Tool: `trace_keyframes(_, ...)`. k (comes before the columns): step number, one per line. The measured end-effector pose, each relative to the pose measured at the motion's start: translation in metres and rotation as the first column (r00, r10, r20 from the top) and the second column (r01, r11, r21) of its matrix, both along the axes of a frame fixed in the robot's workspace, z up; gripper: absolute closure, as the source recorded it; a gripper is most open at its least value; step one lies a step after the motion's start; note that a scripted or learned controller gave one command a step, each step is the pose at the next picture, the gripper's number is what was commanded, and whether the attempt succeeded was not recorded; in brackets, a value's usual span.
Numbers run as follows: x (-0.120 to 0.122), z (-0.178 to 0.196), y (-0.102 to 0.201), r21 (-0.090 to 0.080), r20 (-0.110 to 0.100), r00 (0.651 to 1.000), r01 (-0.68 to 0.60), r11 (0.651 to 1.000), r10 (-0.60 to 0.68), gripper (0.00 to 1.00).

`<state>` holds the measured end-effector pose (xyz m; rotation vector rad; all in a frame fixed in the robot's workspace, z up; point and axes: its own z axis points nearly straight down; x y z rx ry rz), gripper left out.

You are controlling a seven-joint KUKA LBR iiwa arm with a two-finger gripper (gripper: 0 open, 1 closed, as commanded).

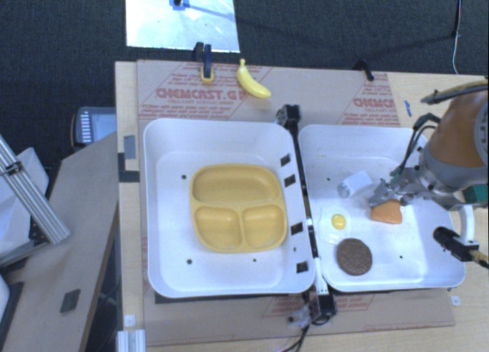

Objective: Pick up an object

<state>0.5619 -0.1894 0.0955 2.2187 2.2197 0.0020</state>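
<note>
jaws [392,193] over right bin | orange wedge [386,213] just below, touching

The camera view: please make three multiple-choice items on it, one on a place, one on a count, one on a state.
1. Where is the yellow tray?
A. left bin
B. right bin
C. outside the bins

2. How many compartments has the tray?
A. two
B. three
C. five

3. How does the end effector stand to the orange piece?
A. far away
B. directly over it
C. in the other bin

Key:
1 A, the yellow tray lies in the left bin.
2 B, three hollows show.
3 B, the end effector hangs over the orange piece.
</note>
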Motion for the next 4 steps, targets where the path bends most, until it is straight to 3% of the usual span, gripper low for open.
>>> trace_keyframes(1, -0.009, 0.056, -0.001, -0.001, 0.003, 1.0, 0.002, 1.0, -0.002, 1.0)
trace_keyframes(3, 0.009, 0.163, 0.009, -0.001, 0.005, 1.0, -0.006, 1.0, 0.006, 1.0)
trace_keyframes(4, 0.016, 0.165, 0.061, 0.002, 0.0, 1.0, -0.009, 1.0, 0.009, 1.0)
